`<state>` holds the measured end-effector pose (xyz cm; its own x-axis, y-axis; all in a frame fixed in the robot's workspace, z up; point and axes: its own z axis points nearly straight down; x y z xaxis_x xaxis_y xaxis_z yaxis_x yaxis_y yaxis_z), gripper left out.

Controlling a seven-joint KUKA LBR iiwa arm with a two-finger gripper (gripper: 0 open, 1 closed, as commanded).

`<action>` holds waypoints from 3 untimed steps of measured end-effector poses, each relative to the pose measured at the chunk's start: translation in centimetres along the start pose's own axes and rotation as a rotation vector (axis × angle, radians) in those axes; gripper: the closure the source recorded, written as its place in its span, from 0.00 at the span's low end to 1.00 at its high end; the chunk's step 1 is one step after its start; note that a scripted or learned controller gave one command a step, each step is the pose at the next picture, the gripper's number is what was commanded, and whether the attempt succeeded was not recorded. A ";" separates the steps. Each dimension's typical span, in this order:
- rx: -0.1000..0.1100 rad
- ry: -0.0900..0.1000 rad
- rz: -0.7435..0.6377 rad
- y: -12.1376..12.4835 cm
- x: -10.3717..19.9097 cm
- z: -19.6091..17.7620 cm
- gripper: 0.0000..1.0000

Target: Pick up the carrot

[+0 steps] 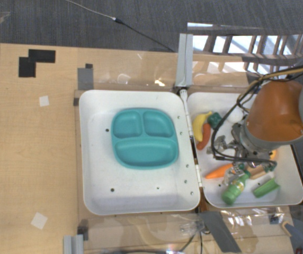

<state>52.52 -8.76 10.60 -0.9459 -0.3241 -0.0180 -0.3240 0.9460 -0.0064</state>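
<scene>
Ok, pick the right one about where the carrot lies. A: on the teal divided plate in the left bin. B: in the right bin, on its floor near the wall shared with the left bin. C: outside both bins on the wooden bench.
B: the carrot lies on the floor of the right bin, close to the shared wall, just below the arm's wrist.

You have a pale wooden bench point(29, 157) carrying two shallow white bins. The left bin point(96, 142) sits at its middle; the right bin point(294, 192) lies touching the left bin's right side. Black patches point(35, 61) mark the bench up-left of the left bin.
</scene>
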 end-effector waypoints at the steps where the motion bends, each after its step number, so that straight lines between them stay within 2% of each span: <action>1: 0.006 -0.016 0.023 0.3 1.8 1.2 0.00; 2: 0.002 -0.006 -0.442 0.1 2.5 1.4 0.00; 3: -0.004 0.001 -0.764 0.3 2.4 1.6 0.00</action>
<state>50.22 -9.24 8.99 -0.4592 -0.8883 -0.0092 -0.8882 0.4593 -0.0131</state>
